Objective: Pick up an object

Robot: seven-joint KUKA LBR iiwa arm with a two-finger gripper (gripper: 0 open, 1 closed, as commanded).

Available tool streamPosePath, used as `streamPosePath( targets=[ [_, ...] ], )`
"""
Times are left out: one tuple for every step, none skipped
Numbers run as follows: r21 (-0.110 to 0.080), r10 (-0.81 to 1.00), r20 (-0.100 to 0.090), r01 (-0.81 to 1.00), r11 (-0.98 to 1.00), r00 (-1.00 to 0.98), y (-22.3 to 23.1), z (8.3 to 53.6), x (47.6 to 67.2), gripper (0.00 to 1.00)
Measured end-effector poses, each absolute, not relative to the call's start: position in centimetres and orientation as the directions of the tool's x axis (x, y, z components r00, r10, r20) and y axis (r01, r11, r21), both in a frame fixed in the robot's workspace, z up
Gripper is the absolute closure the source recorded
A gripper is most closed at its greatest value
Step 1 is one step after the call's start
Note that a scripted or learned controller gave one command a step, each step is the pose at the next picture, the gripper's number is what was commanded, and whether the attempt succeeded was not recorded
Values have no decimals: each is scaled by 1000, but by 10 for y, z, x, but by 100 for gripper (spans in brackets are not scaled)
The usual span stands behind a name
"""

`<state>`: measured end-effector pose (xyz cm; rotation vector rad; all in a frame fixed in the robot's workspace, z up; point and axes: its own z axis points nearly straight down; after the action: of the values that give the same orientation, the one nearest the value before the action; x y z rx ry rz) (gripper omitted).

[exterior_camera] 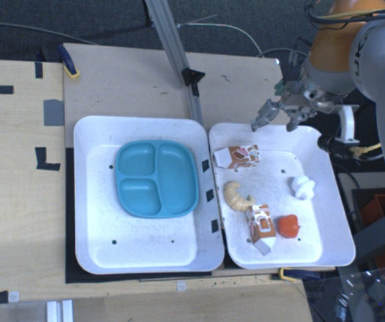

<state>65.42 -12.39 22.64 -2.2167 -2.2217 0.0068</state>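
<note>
A: Where is the gripper [274,122], and how do its fingers stand?

B: It hangs over the far rim of the right bin [337,200], fingers spread apart, nothing between them.

A: What lies nearest below it?

B: A small brown-and-white carton [239,156], near the bin's far left corner. Further in, a pale croissant [236,196] touches a second carton [261,223], and a red tomato-like piece [288,226] sits just beside that carton.

A: Anything else?

B: A white lumpy object [302,187] lies apart, toward the right wall. The left bin [92,180] holds a blue divided plate [157,178].
</note>
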Motion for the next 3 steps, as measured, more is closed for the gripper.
streamPosePath(
  targets=[
    [-6, 1000, -1, 1000, 1, -1, -131, 175, 659, 0],
    [1, 1000, -1, 1000, 0, 0, -135, 121, 651, 0],
    [3, 1000, -2, 1000, 3, -3, -134, 134, 652, 100]
  ],
)
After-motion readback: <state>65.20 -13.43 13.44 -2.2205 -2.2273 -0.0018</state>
